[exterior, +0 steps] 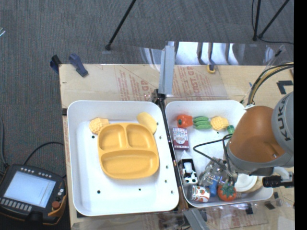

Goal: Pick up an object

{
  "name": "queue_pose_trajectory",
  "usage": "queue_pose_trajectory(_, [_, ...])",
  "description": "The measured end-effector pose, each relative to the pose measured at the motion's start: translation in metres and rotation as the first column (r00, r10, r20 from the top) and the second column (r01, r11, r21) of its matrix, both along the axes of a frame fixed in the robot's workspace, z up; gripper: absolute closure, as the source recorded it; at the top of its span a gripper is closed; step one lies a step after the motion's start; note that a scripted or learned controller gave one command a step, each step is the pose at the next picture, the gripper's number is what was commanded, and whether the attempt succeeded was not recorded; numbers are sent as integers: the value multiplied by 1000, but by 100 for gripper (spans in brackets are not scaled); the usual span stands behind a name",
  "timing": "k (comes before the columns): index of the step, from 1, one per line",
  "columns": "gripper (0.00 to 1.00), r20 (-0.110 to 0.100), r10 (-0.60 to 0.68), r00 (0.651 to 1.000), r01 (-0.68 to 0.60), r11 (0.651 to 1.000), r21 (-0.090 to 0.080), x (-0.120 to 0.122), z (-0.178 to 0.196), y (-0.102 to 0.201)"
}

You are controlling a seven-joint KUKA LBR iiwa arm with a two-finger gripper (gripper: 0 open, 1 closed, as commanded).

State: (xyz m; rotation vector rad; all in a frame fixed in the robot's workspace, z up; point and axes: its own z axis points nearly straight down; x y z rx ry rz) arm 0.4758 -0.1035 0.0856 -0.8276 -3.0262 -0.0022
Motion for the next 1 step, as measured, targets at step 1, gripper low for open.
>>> queue_pose_trajectory(1, [0, 16, -2, 1000, 2, 1000, -6, 5, 4, -2])
